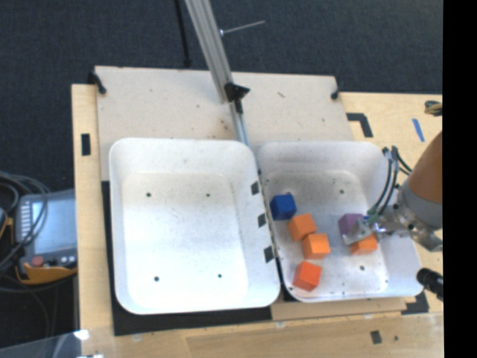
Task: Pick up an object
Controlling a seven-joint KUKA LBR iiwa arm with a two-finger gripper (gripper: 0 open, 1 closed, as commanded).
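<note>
Fingers on my gripper (370, 230): I cannot tell whether they're parted or closed. It sits at the right bin's (320, 155) three o'clock, between purple block (349, 224) and orange block (364, 245). Reach step; next needs a clean closure on one.

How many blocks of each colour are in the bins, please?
Orange blocks: 4
Blue block: 1
Purple block: 1
Total: 6, all in the right bin.

One fixed camera looks down at a slant on the table (186, 334), apparently from fairly high, taking in both bins (186, 222).
</note>
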